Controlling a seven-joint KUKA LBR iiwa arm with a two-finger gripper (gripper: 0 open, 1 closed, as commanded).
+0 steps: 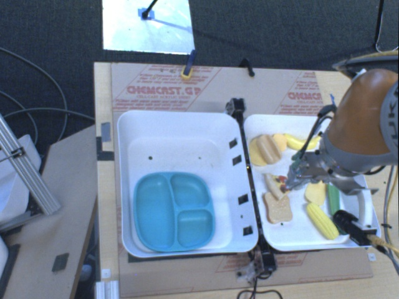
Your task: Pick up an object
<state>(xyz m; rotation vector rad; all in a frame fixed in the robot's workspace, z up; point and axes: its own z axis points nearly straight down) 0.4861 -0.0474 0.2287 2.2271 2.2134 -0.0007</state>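
Gripper [290,180] of your arm hangs low over toast slice [278,208] in right bin [293,242]; finger state unclear.

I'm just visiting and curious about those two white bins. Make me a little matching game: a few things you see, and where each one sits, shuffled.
Things:
1. blue divided plate
2. corn cob
3. slice of toast
4. hot dog in a bun

Places:
A. far end of the right bin, towards the top of the camera view
B. near end of the right bin, beside the green vegetable
C. left bin
D. right bin, just below the pincer

Pairs: 1-C, 2-B, 3-D, 4-A
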